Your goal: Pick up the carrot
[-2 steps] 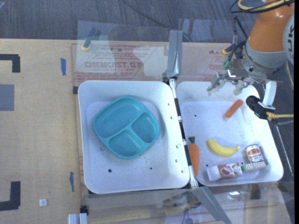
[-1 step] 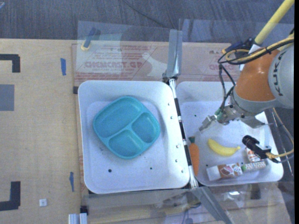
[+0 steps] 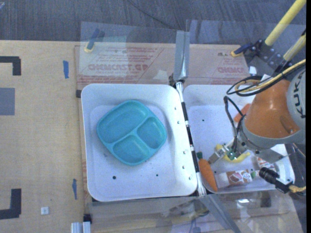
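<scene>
Well, carrot (image 3: pixel 208 174) hugs right bin's (image 3: pixel 194 98) left-front wall; tool (image 3: pixel 228 154) near, grip state unclear

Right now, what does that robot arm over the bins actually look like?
The arm is grey metal with a wide, rounded orange band above the wrist. Black cables loop alongside it, and dark lettering marks the grey casing at the right.

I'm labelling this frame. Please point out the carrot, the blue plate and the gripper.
carrot (image 3: pixel 209 174): camera view, middle of its orange body.
blue plate (image 3: pixel 131 131): camera view, central divider ridge.
gripper (image 3: pixel 228 153): camera view, at its tip.
</scene>
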Tool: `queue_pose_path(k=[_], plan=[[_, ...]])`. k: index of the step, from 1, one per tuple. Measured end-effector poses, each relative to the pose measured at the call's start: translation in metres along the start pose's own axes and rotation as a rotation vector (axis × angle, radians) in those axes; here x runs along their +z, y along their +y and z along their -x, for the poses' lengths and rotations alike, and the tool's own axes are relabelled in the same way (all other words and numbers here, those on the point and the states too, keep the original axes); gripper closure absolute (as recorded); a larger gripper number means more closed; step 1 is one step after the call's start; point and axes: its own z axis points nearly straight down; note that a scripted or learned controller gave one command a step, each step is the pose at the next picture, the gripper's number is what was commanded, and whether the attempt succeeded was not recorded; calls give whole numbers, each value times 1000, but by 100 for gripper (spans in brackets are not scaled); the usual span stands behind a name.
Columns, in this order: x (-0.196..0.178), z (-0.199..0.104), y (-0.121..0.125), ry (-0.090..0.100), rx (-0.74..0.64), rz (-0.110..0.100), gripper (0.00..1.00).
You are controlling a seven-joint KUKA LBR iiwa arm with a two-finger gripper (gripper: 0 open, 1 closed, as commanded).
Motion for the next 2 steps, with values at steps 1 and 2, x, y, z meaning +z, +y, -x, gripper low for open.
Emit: queue_pose_path(k=[1, 2], plan=[[0, 0, 0, 0, 0, 0, 0], [0, 0, 0, 0, 0, 0, 0]])
